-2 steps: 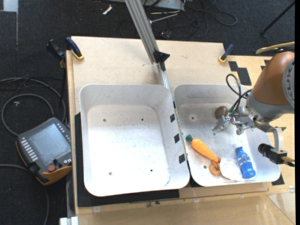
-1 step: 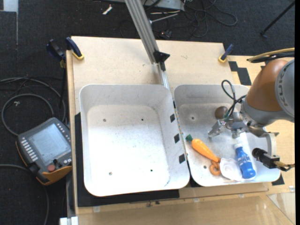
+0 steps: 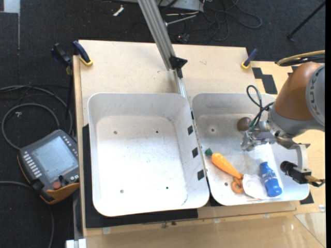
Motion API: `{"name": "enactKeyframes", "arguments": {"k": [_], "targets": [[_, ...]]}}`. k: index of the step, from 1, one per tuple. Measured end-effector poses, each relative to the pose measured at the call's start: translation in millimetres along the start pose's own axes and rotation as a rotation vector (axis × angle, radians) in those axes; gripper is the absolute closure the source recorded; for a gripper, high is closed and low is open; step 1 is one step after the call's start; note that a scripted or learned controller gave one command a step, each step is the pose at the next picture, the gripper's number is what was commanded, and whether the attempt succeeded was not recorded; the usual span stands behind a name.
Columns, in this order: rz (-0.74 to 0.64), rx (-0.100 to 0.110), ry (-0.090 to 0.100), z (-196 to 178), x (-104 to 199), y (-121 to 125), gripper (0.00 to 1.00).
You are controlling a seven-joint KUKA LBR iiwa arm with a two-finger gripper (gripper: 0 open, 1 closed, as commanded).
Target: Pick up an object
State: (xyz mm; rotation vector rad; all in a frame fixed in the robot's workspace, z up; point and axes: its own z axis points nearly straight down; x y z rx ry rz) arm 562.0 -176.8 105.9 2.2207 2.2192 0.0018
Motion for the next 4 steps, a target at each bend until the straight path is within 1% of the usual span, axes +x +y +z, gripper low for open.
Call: {"name": "enactKeyframes", "arguments": {"k": [1,2,3,4], "targets": [[0.0,-0.002,-0.001,-43,-2,-2,1.0],[-0.005,-0.004,-0.001,-96,9,2,1.0],[-0.003,-0.004,-0.003,-145,0,-1,1.0],[-0.008,0.002,0.003,-153,51,-7,1.0]]}}
